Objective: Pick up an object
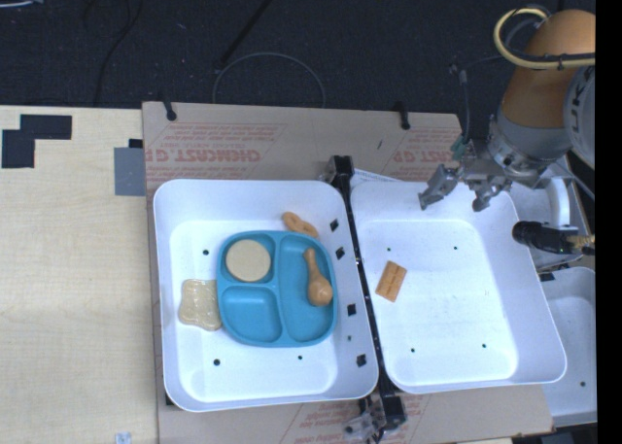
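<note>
Plainly, the approach step is in hand: the claw (459, 189) is held open and empty above the right bin's (544, 355) far rim, so a descent toward the orange block (391, 282) at mid-bin is called for.

Pale wooden bench (68, 267) under a printed cardboard sheet (292, 146) bearing two white bins (185, 201) side by side.
</note>
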You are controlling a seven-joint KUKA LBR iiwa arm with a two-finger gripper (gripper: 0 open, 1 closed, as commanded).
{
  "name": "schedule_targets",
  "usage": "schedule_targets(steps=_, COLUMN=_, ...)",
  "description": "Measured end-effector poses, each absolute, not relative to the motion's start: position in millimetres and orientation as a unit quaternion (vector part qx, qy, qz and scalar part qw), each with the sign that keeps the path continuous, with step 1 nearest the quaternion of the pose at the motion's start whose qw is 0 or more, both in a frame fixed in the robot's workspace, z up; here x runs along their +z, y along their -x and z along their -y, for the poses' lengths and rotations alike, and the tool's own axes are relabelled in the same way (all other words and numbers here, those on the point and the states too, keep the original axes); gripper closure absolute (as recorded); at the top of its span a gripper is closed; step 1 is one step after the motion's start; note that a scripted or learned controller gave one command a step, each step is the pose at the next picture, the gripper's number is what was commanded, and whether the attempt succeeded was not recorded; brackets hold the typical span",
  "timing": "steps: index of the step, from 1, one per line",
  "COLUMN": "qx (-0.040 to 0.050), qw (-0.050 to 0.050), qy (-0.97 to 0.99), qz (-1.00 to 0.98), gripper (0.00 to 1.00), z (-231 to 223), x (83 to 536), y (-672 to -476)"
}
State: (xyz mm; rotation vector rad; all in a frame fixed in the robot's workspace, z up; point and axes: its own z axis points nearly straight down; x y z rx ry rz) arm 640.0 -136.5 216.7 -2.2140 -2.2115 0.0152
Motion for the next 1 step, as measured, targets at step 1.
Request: schedule_targets(steps=1, qx=0.0004, qw=0.0, qy=0.707, qz=0.707, gripper=0.0, z=136.6, x=225.8, y=-642.5)
